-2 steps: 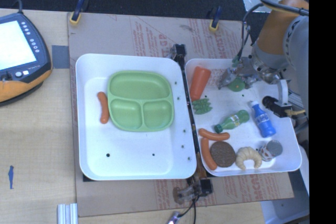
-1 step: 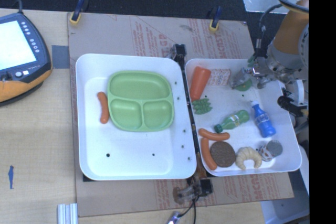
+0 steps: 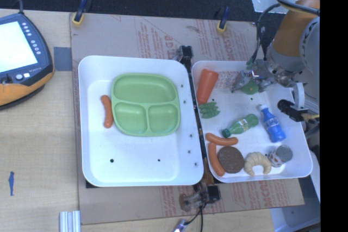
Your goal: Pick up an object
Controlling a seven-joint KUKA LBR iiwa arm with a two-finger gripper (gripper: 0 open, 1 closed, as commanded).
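Left bin point(image 3: 98, 168): holds a green divided plate point(image 3: 145, 104) at centre, with one orange sausage point(image 3: 107, 111) lying just beside the plate's left edge.

Right bin point(image 3: 296, 170): crowded. Orange carrot point(image 3: 206, 85) at the upper left corner, small green leafy piece point(image 3: 209, 111) just below it. Green bottle point(image 3: 241, 125) lying tilted mid-bin, blue bottle point(image 3: 271, 124) just to its right. Two more sausages near the lower left, one point(image 3: 222, 140) horizontal, one point(image 3: 215, 159) angled downward. Brown round patty point(image 3: 231, 160), pale croissant point(image 3: 258, 163) and a small grey-and-white item point(image 3: 280, 155) in a row along the lower edge.

Arm point(image 3: 296, 24): entering from the right, wrist low over the upper right part of the right bin.

Gripper point(image 3: 251, 83): down at a small green object point(image 3: 250, 87), apparently touching it or around it (which of the two, not resolvable).

Progress: nothing seen lifted. Reach judged complete; closing, lift and confirmation of hold all judged outstanding.

Obscured: finger position, apart or together, cannot be told amid dark linkage and cabling. Identity of the green object unclear, partly covered by the gripper. Arm cut off at the frame's right. Grey-and-white item too small to identify.
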